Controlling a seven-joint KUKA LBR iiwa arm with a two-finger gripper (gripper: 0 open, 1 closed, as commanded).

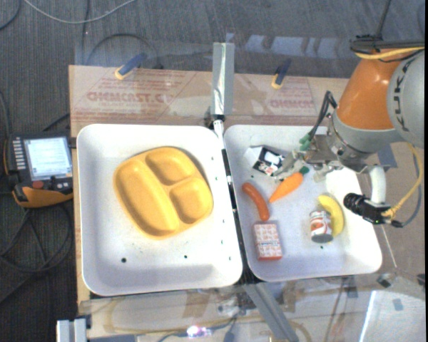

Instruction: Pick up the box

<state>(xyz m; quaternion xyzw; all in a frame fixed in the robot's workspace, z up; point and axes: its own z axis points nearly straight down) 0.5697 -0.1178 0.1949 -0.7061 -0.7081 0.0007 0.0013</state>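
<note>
A pink-red box (268, 239) lies flat near the front left of the right bin (357, 262). A smaller black and white box (269, 159) sits toward the back left of the same bin. My gripper (302, 160) hangs low over the back middle of the right bin. It is just right of the black and white box and above the top of a carrot (288, 185). The grey and orange arm (374, 105) reaches in from the right.
A red sausage (256, 199), a banana (333, 214) and a small can (319, 226) also lie in the right bin. In the left bin (100, 262) rests a yellow divided plate (164, 189). A handheld controller (41, 161) lies off the bench, to its left.
</note>
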